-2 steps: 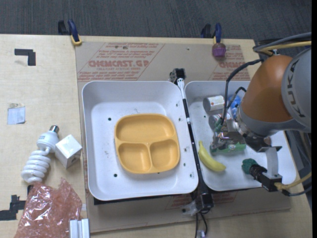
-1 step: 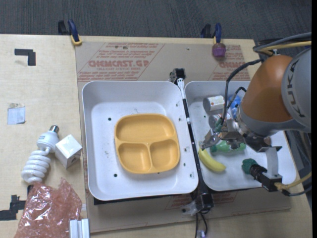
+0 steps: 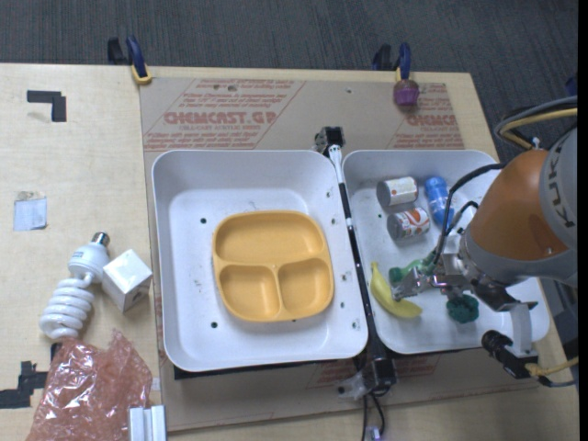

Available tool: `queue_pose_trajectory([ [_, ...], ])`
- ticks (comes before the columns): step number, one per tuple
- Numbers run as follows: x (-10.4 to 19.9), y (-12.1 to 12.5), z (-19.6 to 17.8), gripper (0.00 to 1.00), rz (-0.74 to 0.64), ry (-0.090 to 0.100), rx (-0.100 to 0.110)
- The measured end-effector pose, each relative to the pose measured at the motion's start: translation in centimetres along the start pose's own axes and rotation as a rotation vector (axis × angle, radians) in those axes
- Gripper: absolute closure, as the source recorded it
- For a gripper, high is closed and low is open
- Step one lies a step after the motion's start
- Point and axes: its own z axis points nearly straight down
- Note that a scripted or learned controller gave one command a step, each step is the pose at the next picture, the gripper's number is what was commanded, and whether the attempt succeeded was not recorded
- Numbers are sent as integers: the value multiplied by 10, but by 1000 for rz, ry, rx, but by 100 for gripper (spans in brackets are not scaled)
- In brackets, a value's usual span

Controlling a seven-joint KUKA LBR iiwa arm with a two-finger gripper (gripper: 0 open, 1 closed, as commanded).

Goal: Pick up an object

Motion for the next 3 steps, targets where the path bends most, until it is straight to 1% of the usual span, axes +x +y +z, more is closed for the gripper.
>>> queue_pose_trajectory([
  [1, 1, 2, -10, 100, 0, 2, -4],
  [2, 62, 61, -85, 100, -4, 0, 3],
  [3, 62, 61, -85, 0, -4, 0, 3],
])
